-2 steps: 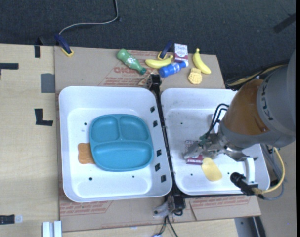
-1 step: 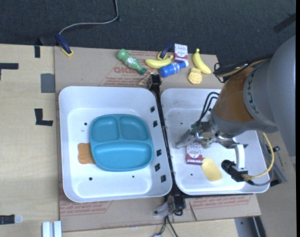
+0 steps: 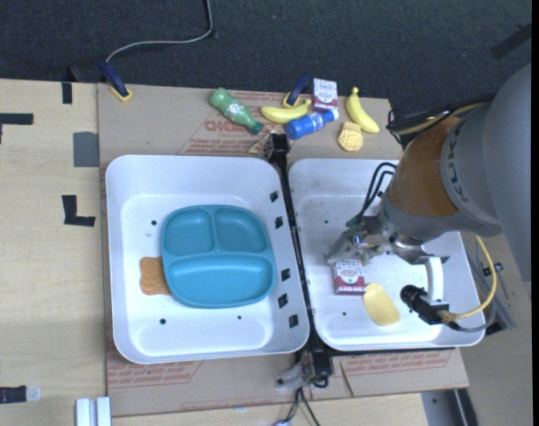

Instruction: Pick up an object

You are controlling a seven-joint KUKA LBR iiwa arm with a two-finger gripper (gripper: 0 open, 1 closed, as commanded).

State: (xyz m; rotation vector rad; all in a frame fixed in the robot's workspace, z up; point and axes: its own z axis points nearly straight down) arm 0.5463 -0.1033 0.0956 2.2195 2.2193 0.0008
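The surface is pale wood with a brown cardboard sheet laid over its middle, and beyond its far edge lies dark carpet crossed by a thin cable. The grey arm reaches in from the right, its orange band sitting above the wrist over the right bin.

Two shallow white bins stand side by side on the cardboard, touching along their inner walls. The left bin carries a blue divided plate near its centre, with a small orange-brown piece poking out from under the plate's left edge. The right bin holds the end effector, low over the bin floor in the left half. I cannot tell whether it is apart or together, since the wrist hides much of it.

Just below the end effector lies a small red and white packet, flat on the floor of the right bin. Whether the two touch is unclear. Near the packet, to its lower right, rests a yellow rounded piece.

Behind the bins, on the cardboard, lies a cluster of toys: a green bottle, a banana, a second banana, a blue bottle, a small white and red carton and a yellow corn cob.
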